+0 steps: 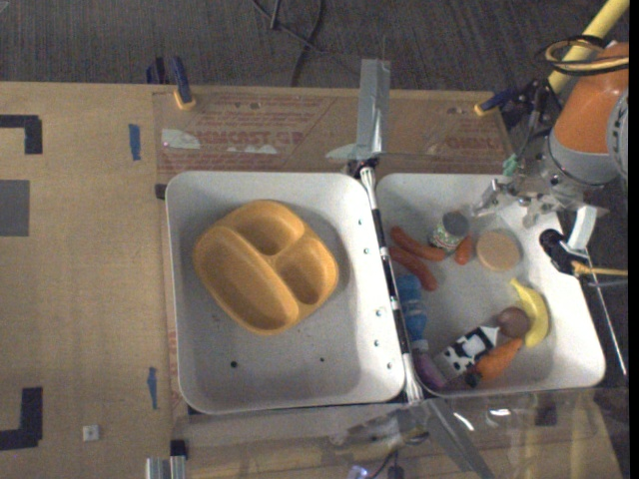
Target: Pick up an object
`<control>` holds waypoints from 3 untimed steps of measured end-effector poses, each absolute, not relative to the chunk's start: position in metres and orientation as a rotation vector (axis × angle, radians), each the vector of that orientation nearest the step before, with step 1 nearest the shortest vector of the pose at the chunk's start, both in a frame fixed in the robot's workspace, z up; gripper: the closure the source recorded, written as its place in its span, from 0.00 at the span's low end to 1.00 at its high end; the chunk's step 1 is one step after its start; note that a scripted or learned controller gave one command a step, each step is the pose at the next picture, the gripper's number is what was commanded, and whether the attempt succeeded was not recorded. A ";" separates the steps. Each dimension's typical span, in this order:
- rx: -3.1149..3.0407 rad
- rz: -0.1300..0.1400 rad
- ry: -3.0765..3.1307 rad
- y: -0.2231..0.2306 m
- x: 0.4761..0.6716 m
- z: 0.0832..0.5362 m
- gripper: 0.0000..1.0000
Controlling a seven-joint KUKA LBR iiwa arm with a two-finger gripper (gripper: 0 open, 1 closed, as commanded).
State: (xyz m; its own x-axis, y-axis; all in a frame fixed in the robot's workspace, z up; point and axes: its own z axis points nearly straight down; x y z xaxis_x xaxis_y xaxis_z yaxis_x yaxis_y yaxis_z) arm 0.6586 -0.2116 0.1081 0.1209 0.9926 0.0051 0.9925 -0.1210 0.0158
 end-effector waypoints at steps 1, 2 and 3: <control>2.042 0.022 2.347 -0.214 0.630 0.106 0.00; 1.891 0.034 2.459 -0.218 0.590 0.105 0.00; 1.835 0.002 2.550 -0.178 0.566 0.090 0.00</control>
